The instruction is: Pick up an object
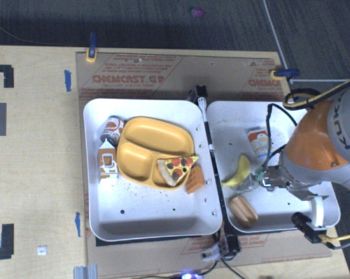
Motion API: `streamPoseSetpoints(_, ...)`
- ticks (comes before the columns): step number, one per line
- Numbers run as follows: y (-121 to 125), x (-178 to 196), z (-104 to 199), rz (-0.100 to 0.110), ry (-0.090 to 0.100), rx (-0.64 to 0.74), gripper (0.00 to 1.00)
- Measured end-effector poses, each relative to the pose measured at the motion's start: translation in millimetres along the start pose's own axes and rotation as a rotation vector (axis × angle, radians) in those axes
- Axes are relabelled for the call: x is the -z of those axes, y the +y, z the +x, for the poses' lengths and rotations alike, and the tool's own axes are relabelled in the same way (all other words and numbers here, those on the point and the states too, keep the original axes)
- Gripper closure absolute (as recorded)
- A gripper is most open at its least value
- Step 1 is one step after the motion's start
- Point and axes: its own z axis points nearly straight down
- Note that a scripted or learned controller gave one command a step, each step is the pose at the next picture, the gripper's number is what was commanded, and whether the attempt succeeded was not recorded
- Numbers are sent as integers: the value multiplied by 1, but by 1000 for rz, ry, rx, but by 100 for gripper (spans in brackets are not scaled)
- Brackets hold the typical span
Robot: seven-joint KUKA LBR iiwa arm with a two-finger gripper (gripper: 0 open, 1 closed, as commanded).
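- In the right bin (332, 211), near its mid-left: banana (240, 172), yellow, curved, lying flat w/ tip pointing up. Probably a light toy, smooth skin, so could slip; best taken across the narrow mid-body, not along the curve.
- Gripper (262, 178) sits low just right of the banana, apparently touching or v. near its lower end. Can't tell how the tool is set or whether anything is caught in it; too small & dark.
- Other stuff in same bin: brown bun-like item (243, 211) near the front wall, white packet (258, 142) toward the back.
- Left bin (146, 225): yellow divided tray (149, 147), pizza slice (176, 170) on it, small can (111, 131) at back-left.
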Motion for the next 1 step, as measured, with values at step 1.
streamPoseSetpoints(1, 0, 0, 2, -1, -4, -3, 0)
